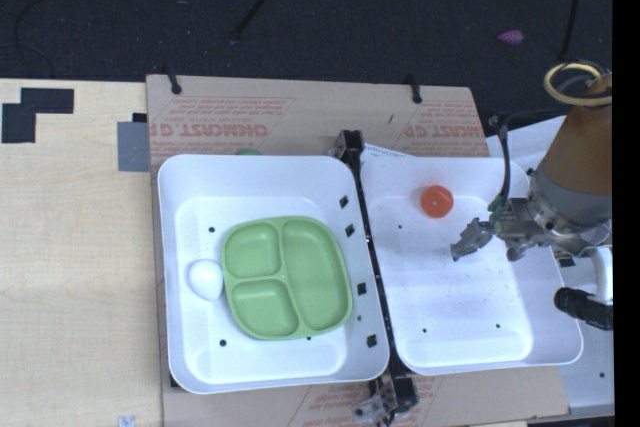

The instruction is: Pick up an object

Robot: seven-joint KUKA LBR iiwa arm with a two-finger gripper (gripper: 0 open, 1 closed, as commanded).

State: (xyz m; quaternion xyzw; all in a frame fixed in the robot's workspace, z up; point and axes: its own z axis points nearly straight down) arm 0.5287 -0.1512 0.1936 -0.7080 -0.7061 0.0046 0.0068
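We see two shallow white bins side by side on the bench (80, 245). The left bin (190, 185) holds a green three-compartment plate (287, 277), lying flat near the bin's centre, and a small white ball (206, 278) resting just beside the plate's left edge — touching it or nearly so, we cannot tell which. The right bin (470, 335) holds a single small orange-red ball (436, 201), sitting in the far half of the bin, apart from the walls. The arm (580, 160) enters from the right, its orange band visible above the grey wrist, and the tool (466, 245) sits over the right bin, nearer to us than the orange-red ball and a little to its right, clearly apart from it. We see nothing between the tool's tips; whether the tool is released or clenched we cannot tell at this slant and resolution. A sheet of printed cardboard (260, 120) lies under both bins.
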